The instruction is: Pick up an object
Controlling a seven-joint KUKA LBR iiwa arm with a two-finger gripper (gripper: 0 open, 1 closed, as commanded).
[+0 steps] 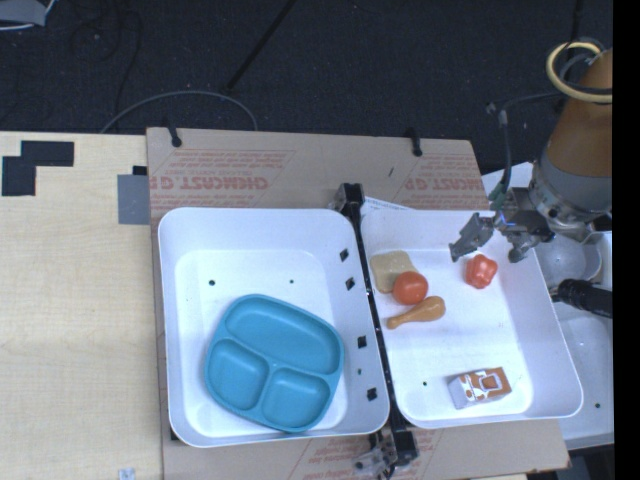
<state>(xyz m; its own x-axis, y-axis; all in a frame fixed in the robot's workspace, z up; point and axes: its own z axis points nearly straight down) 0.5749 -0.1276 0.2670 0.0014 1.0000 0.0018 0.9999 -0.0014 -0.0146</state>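
Camera view: in the left bin (185, 268) we see a blue tray (272, 360) lying near the front. In the right bin (545, 368) we find a tan block (390, 265) touching a tomato (410, 288), a drumstick (418, 313) just beside them, a small carton (479, 387) at the near side, and a red pepper (481, 270) toward the far right. The gripper (492, 238) hangs just above the pepper with its jaws spread, pinching nothing.

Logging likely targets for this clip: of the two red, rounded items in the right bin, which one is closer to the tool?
The red item lying alone just below the tool. The other red one lies further left, touching the tan block.
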